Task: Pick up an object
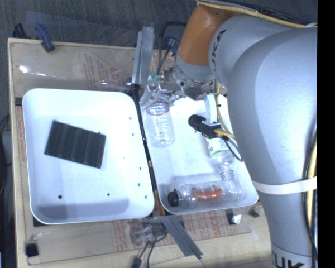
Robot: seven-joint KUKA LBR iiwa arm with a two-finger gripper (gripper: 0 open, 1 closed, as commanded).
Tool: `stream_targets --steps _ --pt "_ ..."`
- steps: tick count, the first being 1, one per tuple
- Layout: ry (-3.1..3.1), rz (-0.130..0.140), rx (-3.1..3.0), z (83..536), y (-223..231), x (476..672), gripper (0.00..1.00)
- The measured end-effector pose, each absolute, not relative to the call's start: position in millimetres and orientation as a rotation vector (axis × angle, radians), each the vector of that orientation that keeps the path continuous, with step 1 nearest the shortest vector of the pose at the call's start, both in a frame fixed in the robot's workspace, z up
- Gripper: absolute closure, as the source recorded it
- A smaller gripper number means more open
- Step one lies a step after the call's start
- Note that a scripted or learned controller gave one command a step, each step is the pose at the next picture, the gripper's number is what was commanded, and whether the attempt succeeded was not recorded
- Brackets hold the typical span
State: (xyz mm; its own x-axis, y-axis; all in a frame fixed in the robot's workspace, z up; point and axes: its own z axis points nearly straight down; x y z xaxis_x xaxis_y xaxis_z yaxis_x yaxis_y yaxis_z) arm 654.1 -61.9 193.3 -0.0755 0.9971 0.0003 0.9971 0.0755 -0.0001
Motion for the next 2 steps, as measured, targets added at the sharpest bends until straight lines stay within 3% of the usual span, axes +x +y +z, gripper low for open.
stream_targets --steps 1,2 --pt "-2.150 0.003 -2.288 245.9 -57.4 656.5 1.00" --pt "-2.158 0.008 -2.277 255.0 -55.6 656.6 1.00"
